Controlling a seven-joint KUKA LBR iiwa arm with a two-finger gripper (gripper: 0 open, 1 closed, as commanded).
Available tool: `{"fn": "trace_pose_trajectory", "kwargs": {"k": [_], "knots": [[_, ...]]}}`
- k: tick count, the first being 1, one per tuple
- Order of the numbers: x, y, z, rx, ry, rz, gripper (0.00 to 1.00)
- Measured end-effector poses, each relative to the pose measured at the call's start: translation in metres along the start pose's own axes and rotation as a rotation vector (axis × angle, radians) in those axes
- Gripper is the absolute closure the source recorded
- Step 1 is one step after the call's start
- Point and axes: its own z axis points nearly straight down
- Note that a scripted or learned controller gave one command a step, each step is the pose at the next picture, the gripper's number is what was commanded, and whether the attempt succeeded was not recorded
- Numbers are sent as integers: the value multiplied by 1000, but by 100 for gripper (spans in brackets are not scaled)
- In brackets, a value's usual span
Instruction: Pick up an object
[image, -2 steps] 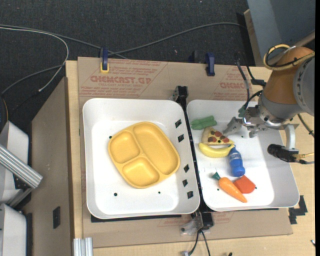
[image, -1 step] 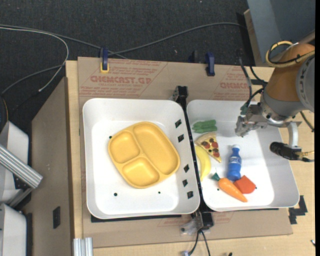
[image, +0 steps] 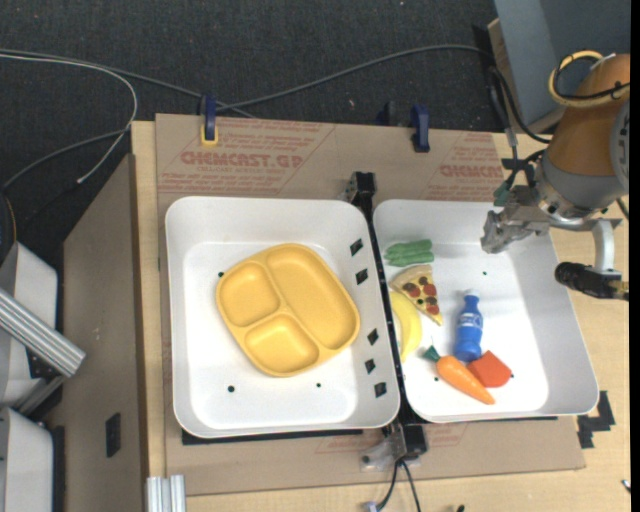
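The right bin (image: 535, 290) holds a green pickle-like piece (image: 409, 252), a pizza slice (image: 420, 295), a yellow banana (image: 405, 325), a blue bottle (image: 469, 326), a carrot (image: 460, 377) and a small red-orange block (image: 491, 369). My gripper (image: 497, 232) hangs over the bin's back right corner, to the right of the green piece and above the bottle. It is apart from all the objects, with nothing seen between its fingers.
The left bin (image: 190, 300) carries a yellow three-compartment plate (image: 288, 307). A black divider with clips (image: 368, 290) runs between the bins. Blue clamps (image: 209, 118) hold the cardboard at the back. Cables trail beyond the bench.
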Motion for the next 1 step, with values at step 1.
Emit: {"fn": "trace_pose_trajectory", "kwargs": {"k": [1], "knots": [[-1, 5, -44, 0, 0, 0, 100]]}}
